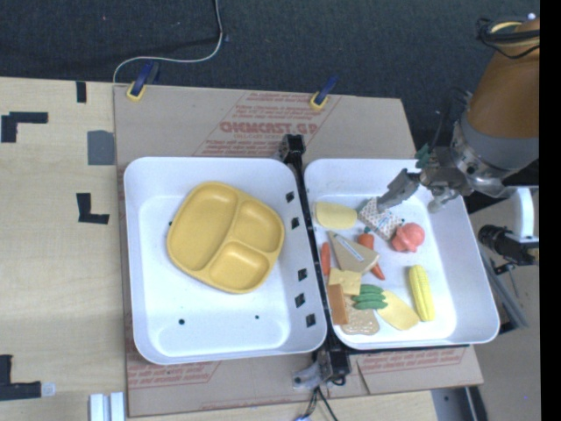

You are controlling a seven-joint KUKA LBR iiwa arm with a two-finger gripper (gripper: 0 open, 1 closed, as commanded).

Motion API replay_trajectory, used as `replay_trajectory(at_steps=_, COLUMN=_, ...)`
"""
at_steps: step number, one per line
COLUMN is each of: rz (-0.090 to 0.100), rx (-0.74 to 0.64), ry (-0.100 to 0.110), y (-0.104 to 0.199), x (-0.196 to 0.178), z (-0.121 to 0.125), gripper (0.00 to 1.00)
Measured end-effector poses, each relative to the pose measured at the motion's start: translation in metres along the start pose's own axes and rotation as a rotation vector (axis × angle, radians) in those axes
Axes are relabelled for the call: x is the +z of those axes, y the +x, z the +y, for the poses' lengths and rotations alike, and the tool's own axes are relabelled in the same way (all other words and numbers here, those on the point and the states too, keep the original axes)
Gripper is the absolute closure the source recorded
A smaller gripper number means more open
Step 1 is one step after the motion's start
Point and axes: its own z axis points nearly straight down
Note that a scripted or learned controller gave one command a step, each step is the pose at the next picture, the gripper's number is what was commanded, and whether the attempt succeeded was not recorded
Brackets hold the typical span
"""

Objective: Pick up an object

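1. We judge this to be the approach step: the gripper (pixel 405 187) hangs over the upper part of the right bin (pixel 456 261), above the heap of toy food, and nothing is lifted yet.

2. The things to choose from all lie in that bin: a pale yellow oval piece (pixel 336 215), a speckled white-and-red block (pixel 379 220), a red tomato-like ball (pixel 408 237), a corn cob (pixel 421 292), a carrot (pixel 326 259), a green pod (pixel 370 299) and several flat tan and yellow wedges (pixel 353 257) crowded together.

3. The left bin (pixel 149 235) bears a yellow divided plate (pixel 224 236), well apart from the arm.

4. We see a grey finger (pixel 399 189) slanting down towards the speckled block, its tip just above or beside it; whether it touches, we cannot tell.

5. We cannot tell how far apart the fingers stand, as the slant of the view merges them, and we see nothing held between them.

6. The next move, in our judgement, calls for a straight descent onto one piece with the fingers set either side of it; the speckled block is nearest, but its neighbours lie close and could be nudged.
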Motion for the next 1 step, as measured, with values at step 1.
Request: replay_trajectory(at_steps=1, rz=0.0, rx=0.003, ry=0.011, y=-0.0325, x=0.1377, z=0.0336, gripper=0.0)
